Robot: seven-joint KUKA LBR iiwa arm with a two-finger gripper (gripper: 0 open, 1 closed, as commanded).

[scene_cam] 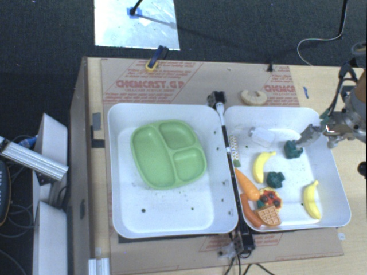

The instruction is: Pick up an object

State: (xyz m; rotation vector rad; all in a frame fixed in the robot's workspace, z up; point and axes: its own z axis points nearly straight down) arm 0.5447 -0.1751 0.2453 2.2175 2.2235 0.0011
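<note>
Two white bins side by side on the bench. Left bin (123, 211): one green divided plate (168, 154), well apart from every wall. Right bin (338, 182): one clear plastic piece (265, 135) near the far wall; one dark green toy (294, 149) toward the far right corner; one banana (262, 166) mid-bin; a second green toy (275, 179) just beside it; a second banana (311, 199) near the right wall; one carrot (246, 183), one orange piece (252, 215), one waffle-like toy (268, 215) and a berry cluster (269, 199) crowded at the near left corner.

Gripper (307, 135): low over the right bin's far right corner, just beside the dark green toy; whether its fingers are apart or together cannot be told. Nothing visibly gripped.

Step, as judged: approach to the dark green toy, lift not yet made. Next move calls for centring over that toy and closing on it. Open floor lies around it; the right wall is near, so little room on that side.
</note>
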